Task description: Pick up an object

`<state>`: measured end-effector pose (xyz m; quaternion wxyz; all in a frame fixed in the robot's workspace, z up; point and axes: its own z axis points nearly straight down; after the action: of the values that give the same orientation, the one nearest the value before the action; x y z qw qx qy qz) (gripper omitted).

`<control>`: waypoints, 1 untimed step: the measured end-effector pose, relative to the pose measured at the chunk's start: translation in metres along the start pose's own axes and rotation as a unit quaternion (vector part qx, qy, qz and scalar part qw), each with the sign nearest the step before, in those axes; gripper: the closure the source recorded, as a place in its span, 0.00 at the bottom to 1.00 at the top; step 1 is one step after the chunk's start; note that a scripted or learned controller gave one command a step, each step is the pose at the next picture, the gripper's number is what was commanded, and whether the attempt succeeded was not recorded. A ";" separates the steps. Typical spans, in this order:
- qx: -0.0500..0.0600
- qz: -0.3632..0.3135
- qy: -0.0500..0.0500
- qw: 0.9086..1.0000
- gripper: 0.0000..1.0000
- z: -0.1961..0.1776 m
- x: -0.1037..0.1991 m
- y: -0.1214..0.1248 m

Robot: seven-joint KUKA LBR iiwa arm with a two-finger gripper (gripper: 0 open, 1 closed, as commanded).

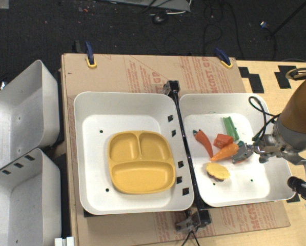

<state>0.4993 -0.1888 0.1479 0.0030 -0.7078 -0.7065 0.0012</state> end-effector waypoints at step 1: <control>0.000 0.000 0.000 1.000 0.00 0.054 0.001 -0.001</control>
<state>0.4984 -0.1878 0.0943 0.0028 -0.7077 -0.7065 0.0011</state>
